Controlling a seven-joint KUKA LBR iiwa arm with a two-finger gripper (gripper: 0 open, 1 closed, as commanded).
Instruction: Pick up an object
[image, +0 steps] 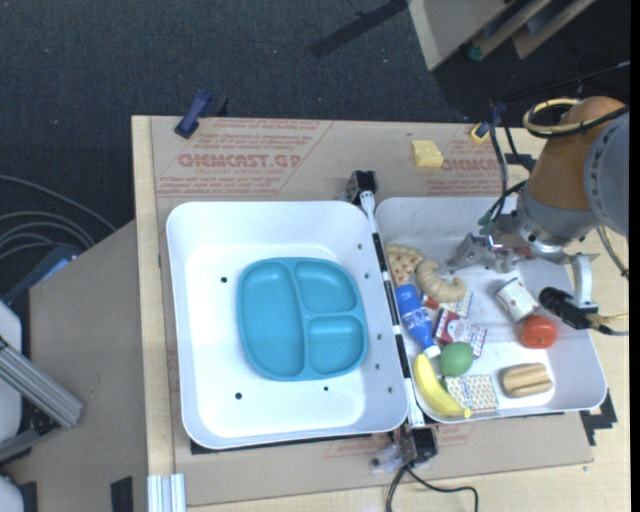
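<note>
We find the objects in the right bin (590, 385): banana (436, 388), bread roll (526, 379), tomato (538, 332). The pincer (487, 250) sits at the far end; all lie nearer the camera than it. Its grip state cannot be determined. The arm (565, 185) enters from the right.

Open floor right of the croissant (442, 283), above the tomato (538, 332).
</note>
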